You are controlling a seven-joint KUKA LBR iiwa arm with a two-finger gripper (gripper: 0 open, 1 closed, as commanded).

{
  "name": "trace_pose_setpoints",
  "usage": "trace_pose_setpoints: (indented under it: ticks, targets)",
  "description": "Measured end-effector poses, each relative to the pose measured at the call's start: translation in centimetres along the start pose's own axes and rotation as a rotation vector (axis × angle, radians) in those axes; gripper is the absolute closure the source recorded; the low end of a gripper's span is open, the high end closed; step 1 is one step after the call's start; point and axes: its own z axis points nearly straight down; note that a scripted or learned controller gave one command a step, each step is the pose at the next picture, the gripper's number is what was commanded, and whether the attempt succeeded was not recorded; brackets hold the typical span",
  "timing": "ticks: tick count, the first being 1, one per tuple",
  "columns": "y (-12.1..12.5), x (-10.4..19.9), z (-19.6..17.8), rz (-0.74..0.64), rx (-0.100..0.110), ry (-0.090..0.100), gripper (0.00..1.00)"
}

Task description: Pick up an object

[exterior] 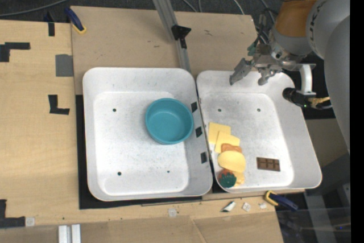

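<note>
Gripper (251,77) hangs over the right bin's (296,139) back edge, fingers spread and holding nothing, well apart from the yellow pieces (226,148) and brown block (268,164); teal bowl (168,120) sits in the left bin (105,122).

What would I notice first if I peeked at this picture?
Probably the teal bowl, alone in the middle of the left bin. Next, the yellow pile of toy food in the right bin, with a brown chocolate bar beside it. The open gripper hangs over that bin's far edge.

Even, bright overhead light, soft shadows, mild glare on white bins (136,77), slightly grainy.
</note>
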Motion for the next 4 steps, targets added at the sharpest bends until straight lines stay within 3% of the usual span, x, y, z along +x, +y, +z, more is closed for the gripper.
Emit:
trace_pose_setpoints:
  ticks: [1, 2, 3, 4]
  targets:
    - [-0.1, 0.3, 6.5, 0.000, 0.003, 0.001, 0.00]
    - [-0.2, 0.4, 9.9, -0.001, -0.001, 0.000, 0.00]
    - [-0.1, 0.5, 8.7, -0.003, -0.004, -0.001, 1.00]
    - [0.6, 0.3, 2.5, 0.000, -0.011, 0.000, 1.00]
